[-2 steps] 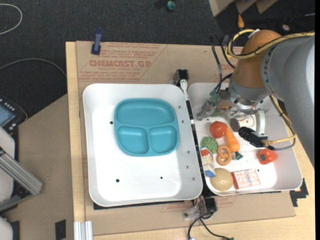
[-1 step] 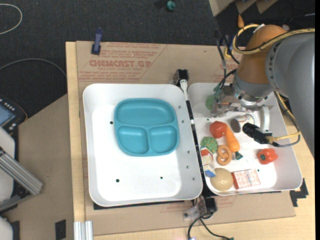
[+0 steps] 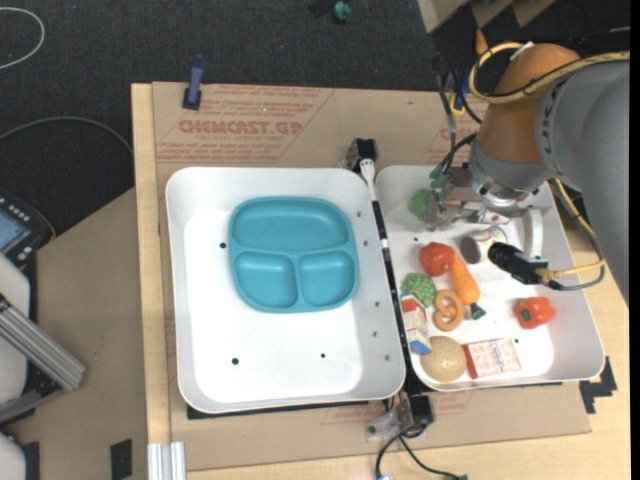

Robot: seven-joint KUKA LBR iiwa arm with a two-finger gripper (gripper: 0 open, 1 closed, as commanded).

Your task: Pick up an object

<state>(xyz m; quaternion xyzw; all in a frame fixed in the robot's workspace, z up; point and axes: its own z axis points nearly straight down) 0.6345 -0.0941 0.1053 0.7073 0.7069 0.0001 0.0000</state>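
Note:
My gripper (image 3: 452, 208) hangs low over the back part of the right bin (image 3: 580, 353), below the orange band of the wrist. A green toy (image 3: 421, 203) lies just to its left, close to it; whether they touch I cannot tell. In front of the gripper lie a red tomato (image 3: 436, 258) and an orange carrot (image 3: 465, 281). Further forward are a green leafy piece (image 3: 418, 288), a pretzel (image 3: 447, 312), a red pepper (image 3: 535, 312), a round bun (image 3: 445, 359) and a red-and-white box (image 3: 491, 357).
The left bin (image 3: 200, 348) holds a teal divided plate (image 3: 293, 253). A small carton (image 3: 413, 328) lies against the right bin's left wall. A small grey piece (image 3: 470, 247) sits beside the tomato. The bins' walls meet in the middle of the bench.

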